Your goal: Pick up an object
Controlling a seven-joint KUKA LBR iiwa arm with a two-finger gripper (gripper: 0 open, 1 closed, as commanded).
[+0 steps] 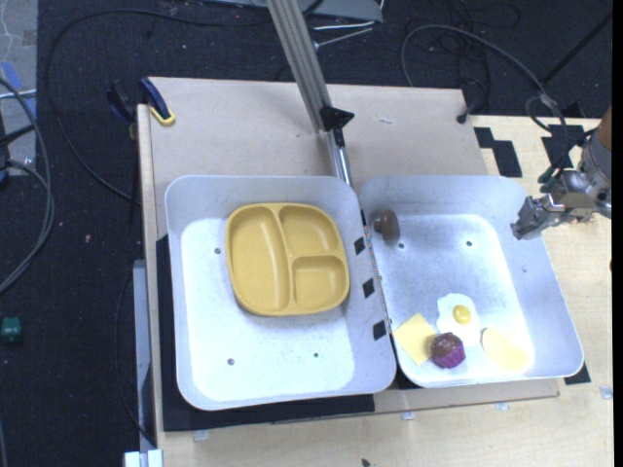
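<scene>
The right bin (pixel 506 261) holds a small brown ball-like object (pixel 386 224) at its far left corner. Near its front lie a yellow cheese slice (pixel 415 338), a purple onion-like toy (pixel 448 350), a fried egg (pixel 458 312) and a pale yellow piece (pixel 504 348). My gripper (pixel 533 218) hangs over the right bin's right rim, well right of all these objects, with nothing seen in it.
A yellow divided plate (pixel 288 258) lies in the left bin (pixel 195 290). A slanted metal pole (pixel 304 52) rises from behind the bins' dividing edge. Cables run over the dark floor around the bench.
</scene>
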